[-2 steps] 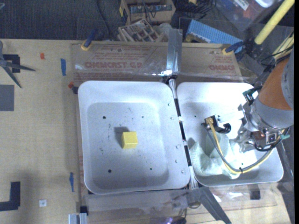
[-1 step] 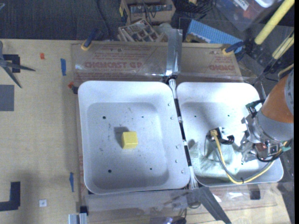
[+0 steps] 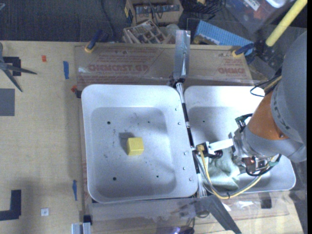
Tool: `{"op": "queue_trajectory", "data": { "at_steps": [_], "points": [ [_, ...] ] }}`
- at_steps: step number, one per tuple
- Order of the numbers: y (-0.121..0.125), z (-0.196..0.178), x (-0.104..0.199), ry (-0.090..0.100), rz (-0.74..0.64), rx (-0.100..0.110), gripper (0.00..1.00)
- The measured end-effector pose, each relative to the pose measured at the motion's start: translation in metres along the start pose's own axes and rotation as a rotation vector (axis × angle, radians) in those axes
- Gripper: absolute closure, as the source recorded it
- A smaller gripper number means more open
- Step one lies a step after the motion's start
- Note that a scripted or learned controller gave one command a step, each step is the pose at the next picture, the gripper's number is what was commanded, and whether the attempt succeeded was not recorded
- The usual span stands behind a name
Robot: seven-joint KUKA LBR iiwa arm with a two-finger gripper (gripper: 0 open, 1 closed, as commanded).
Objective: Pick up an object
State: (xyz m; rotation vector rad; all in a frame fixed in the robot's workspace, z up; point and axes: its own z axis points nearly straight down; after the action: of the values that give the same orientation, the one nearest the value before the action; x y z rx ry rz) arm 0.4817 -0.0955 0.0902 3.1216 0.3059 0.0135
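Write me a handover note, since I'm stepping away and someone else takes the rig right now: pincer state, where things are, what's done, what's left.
Pincer: low in the right bin, near its left wall, over a pale crumpled item. Whether it is open or shut cannot be told from the camera view, and no grasp is confirmed.
Yellow block: lying loose on the floor of the left bin, left of centre, apart from the arm.
Done: the arm is down in the right bin.
Left: secure an object, lift it clear, and check that it really comes up.
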Motion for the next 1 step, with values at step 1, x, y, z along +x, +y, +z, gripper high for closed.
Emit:
{"op": "queue_trajectory", "data": {
  "at_steps": [1],
  "points": [
    [-0.0139,-0.1072,0.0014,-0.010,-0.010,0.007,1.00]
  ]
}}
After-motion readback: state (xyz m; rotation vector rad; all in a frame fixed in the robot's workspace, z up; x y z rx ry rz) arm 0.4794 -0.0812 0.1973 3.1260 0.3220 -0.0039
